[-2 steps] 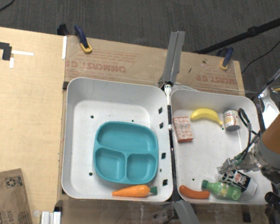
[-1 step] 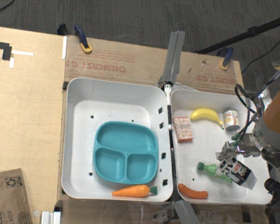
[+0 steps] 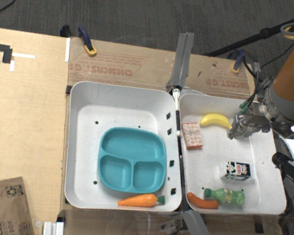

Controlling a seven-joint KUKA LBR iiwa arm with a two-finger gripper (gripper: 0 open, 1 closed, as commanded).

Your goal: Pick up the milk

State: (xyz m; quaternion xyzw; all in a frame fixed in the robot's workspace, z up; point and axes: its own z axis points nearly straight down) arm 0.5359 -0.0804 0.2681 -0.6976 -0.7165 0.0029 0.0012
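My gripper (image 3: 239, 129) hovers just beside the banana (image 3: 216, 120); whether it is clenched or released, I cannot tell. The milk (image 3: 237, 171) lies apart, between a red box (image 3: 192, 135) and a green bottle (image 3: 226, 196).

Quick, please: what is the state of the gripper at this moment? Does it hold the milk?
Gripper: open or shut cannot be told; it hangs beside the banana, holding nothing visible. The milk lies apart from it in the right bin.

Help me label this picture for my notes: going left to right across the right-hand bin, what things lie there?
Red box → orange pepper → banana → green bottle → milk → gripper.
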